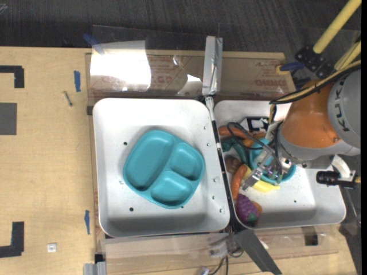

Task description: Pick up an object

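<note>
The right bin [312, 206] holds a heap of small toys along its left side. Among them are an orange carrot [238, 180], a purple bunch of grapes [248, 209], a yellow piece [265, 186], a teal piece [239, 148] and a brown piece [231, 164]. My gripper [261, 174] reaches in from the right and is low over the heap, just above the yellow piece and beside the carrot. The wrist and the orange band [307, 125] hide what lies behind the gripper.
The left bin [114, 119] holds a teal divided plate [164, 168] near its middle. A metal divider [211, 67] stands behind the wall shared by the bins. Black cables [298, 93] run above the right bin. Bare floor shows at the right bin's front right.
</note>
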Motion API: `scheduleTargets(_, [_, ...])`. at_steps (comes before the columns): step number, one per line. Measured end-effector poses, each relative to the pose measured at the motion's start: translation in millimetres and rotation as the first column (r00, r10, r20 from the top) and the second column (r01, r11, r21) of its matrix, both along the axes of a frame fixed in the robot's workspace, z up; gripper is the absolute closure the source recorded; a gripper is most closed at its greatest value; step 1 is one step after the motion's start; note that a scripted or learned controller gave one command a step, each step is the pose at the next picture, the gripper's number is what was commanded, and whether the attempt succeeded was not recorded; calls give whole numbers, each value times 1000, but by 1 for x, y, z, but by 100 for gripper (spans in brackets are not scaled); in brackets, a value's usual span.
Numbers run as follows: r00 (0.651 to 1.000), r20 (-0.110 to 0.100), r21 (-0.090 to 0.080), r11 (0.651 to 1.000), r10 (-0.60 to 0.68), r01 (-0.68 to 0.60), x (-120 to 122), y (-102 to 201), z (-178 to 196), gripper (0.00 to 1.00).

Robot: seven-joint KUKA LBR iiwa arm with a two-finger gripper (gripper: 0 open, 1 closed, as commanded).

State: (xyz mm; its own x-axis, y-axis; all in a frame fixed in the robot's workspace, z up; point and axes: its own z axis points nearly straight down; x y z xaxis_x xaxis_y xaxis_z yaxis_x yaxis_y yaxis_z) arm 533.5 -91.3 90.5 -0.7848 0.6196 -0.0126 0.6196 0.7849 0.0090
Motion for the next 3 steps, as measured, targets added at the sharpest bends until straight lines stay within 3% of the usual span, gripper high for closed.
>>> scheduleTargets(2, [997, 3, -7, 996, 83, -83, -3, -4, 1, 0])
scheduleTargets(3, [917, 4, 7, 917, -398, 398, -3, 2, 0, 0])
